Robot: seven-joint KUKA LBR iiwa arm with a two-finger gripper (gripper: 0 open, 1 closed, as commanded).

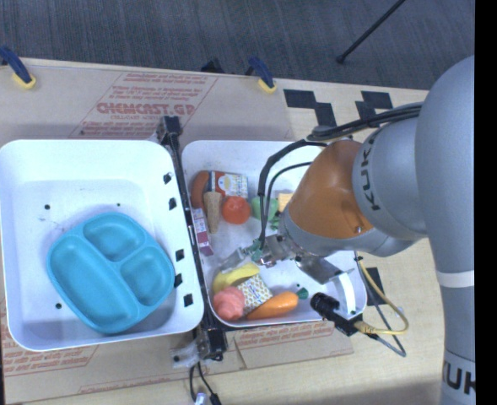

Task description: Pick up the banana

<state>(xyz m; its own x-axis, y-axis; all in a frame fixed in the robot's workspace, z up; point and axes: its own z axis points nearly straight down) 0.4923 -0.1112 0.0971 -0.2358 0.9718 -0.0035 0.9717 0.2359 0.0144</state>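
Observation:
The yellow banana (236, 275) lies in the right bin (199, 157), toward its front, just above a patterned packet (254, 292). My gripper (263, 253) hangs low over the bin, just up and right of the banana's tip, at the end of the orange-banded wrist. The wrist and arm cover much of the bin's right half.
Around the banana are a pink round fruit (227, 304), an orange carrot (273, 305), a red tomato (236, 210), a brown bread piece (212, 209) and a labelled can (229, 183). The left bin (20, 171) holds a blue divided plate (110, 269). A cable (383, 327) trails off the bin's front right corner.

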